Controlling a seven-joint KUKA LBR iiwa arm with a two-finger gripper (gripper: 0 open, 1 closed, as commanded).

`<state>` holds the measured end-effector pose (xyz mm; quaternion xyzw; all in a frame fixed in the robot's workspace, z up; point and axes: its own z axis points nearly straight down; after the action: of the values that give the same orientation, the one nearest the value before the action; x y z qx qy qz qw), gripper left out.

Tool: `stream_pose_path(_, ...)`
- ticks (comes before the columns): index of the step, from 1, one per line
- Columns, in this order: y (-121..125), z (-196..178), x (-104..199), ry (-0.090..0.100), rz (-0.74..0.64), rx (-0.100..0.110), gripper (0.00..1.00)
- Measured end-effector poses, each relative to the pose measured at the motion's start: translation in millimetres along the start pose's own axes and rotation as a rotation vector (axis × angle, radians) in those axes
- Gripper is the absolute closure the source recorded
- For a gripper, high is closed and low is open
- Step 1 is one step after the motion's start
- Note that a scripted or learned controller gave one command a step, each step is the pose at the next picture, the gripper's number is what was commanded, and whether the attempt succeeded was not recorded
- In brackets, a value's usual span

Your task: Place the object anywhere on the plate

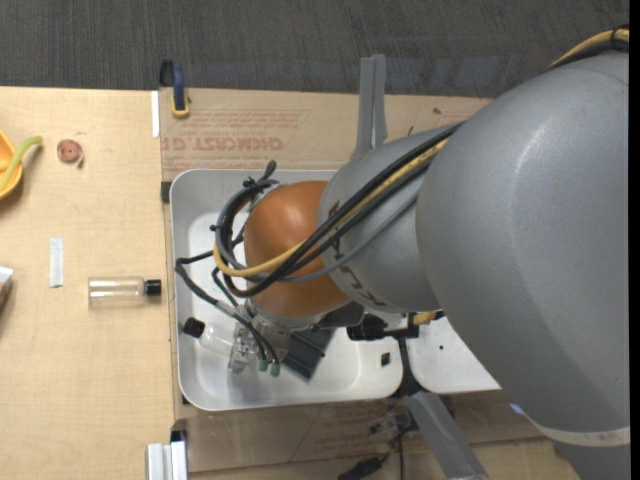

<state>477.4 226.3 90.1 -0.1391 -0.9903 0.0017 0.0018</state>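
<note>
My gripper [248, 353] hangs low in the front left part of the left white bin [190, 218], under the orange wrist band [285, 253]. Right beside it, on its left, lies a small clear bottle [212, 338] with a black cap [190, 327] on the bin floor. Whether the gripper touches the bottle is not clear from here. A dark flat object [306, 353] lies just to the right of the gripper. The arm covers most of the bin's middle and back.
The right white bin [455, 368] peeks out below the big grey arm. On the wooden bench to the left lie another clear bottle [120, 289], a white strip [56, 263], a pink disc [68, 150] and a yellow object [10, 164].
</note>
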Motion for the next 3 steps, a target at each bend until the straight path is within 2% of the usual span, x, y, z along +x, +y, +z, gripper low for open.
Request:
stream_pose_path(1, 1, -1, 0, -0.001, 0.395, -0.003, 1.0)
stream_pose_path(2, -1, -136, -1, -0.003, 0.352, -0.003, 1.0)
stream_pose_path(3, 14, -205, -104, -0.007, 0.048, -0.004, 1.0)
